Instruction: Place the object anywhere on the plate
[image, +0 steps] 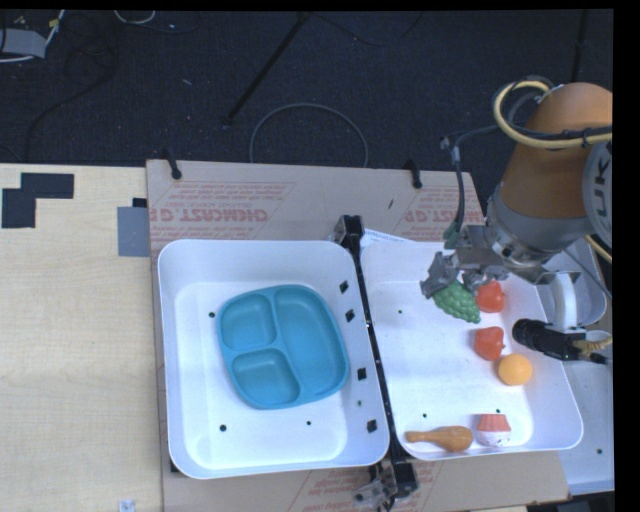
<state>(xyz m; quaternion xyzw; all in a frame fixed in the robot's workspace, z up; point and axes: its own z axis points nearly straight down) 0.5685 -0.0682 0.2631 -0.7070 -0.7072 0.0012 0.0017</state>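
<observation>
We take the blue plate (283, 345) as our reference. It is a three-compartment plate lying flat in the left bin (190, 300), and we see nothing resting on it.

All the loose items lie to the right of the plate, in the right bin (420, 400), past the black divider (362, 330) that separates the two bins. The green object (459, 301), a bumpy cluster resembling grapes, is the item closest to the gripper. The gripper (447, 277) is directly above and touching the upper-left edge of this cluster. We cannot tell from this view whether its fingers are spread or closed, nor whether the cluster is pinched between them.

Further right of the plate we identify a small red item (490, 296) just beside the green cluster, a second red item (488, 342) below it, and an orange ball (515, 370) lower still. A tan drumstick-shaped item (440, 437) and a small red-and-white item (491, 428) lie near the bin's front rim. The arm (550, 170) enters from the far right.
</observation>
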